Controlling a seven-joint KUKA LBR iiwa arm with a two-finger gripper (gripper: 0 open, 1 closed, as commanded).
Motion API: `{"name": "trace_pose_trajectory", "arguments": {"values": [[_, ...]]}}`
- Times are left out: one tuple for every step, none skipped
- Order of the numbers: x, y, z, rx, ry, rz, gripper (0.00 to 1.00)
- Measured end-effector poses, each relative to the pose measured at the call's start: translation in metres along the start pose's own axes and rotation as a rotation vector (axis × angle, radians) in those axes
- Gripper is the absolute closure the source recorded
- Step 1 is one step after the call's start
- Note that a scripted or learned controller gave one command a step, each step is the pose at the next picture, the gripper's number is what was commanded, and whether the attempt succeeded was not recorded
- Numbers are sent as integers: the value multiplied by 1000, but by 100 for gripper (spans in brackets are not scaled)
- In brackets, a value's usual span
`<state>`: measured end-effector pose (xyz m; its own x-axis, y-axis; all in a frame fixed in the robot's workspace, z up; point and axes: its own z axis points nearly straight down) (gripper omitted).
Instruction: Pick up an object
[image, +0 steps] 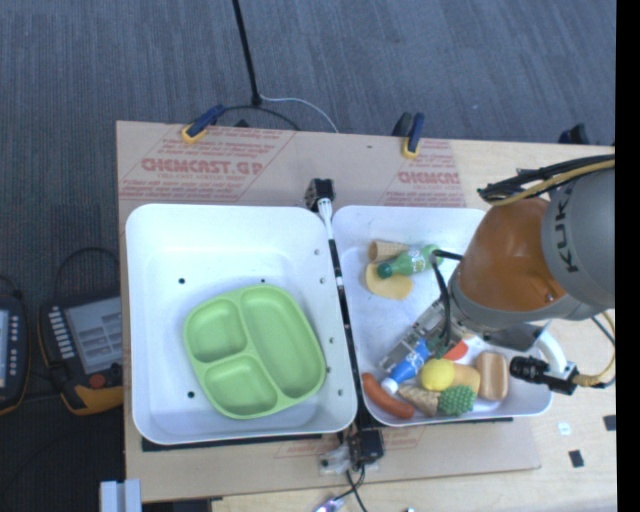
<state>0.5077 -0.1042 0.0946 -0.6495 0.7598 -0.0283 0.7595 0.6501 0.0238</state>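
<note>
The right white bin (352, 290) holds several toy foods. A green bottle (407, 264) lies at the back on a yellow flat piece (390, 286), beside a tan cone (384, 249). At the front lie a red sausage (385, 396), a yellow lemon (437, 375), a green bumpy piece (456, 401), a tan bread roll (491, 375) and a white tube with a blue cap (402, 368). My gripper (420, 342) hangs low in the middle of this bin, right over the white tube and just behind the lemon. The arm's orange band (508, 262) hides the bin's right part.
The left white bin (160, 240) holds a green three-compartment plate (254, 350). A black divider rail (338, 290) runs between the bins. Clamps (410, 136) sit on the bench's far edge. A cable and black plug (545, 371) hang off the arm at the right.
</note>
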Motion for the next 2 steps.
{"name": "trace_pose_trajectory", "arguments": {"values": [[0,1,-11,0,2,-1,100],[47,22,-91,19,32,-304,100]]}}
